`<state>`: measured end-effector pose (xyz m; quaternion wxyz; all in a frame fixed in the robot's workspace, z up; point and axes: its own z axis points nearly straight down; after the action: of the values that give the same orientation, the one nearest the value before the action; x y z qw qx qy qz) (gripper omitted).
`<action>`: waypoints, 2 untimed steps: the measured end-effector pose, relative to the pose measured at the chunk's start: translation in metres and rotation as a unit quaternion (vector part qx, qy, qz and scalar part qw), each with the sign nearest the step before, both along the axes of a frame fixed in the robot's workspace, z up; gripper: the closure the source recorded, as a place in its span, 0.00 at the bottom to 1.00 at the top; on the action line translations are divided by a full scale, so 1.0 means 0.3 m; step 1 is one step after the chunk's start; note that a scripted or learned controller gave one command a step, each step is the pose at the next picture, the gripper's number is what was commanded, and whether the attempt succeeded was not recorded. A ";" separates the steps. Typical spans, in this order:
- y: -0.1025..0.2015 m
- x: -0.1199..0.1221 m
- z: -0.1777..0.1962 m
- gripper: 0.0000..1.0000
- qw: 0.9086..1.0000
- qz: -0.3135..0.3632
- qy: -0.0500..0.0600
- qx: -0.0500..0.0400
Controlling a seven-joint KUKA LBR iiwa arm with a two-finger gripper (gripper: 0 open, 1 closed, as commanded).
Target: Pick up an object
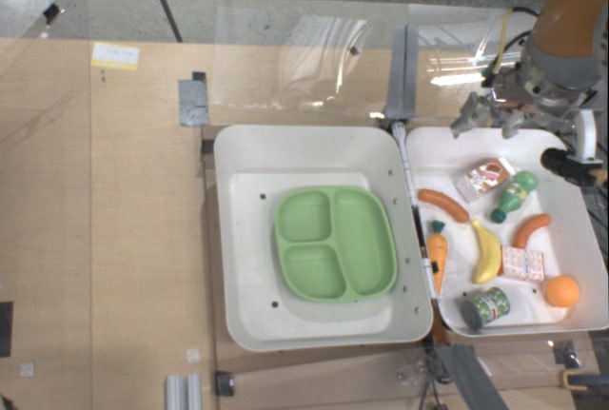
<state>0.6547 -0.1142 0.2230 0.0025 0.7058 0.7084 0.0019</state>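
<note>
Gripper (497, 116) sits above far edge of right bin (433, 151), two fingers spread, holding nothing. Toys lie below: carton (484, 178), green bottle (513, 194), banana (487, 253). Best move: drop straight down over carton, then squeeze slow.

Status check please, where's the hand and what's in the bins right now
Hand above right bin's far edge, holding nothing. Banana, carrot, can lie untouched. Green tray in left bin.
</note>
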 end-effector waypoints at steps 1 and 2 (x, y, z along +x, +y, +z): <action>-0.318 0.004 -0.385 0.00 1.000 -0.031 0.002 -0.001; -0.248 -0.168 -0.435 0.00 0.999 -0.047 0.000 0.000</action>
<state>0.6043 -0.1886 0.0924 0.0025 0.7384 0.6743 0.0015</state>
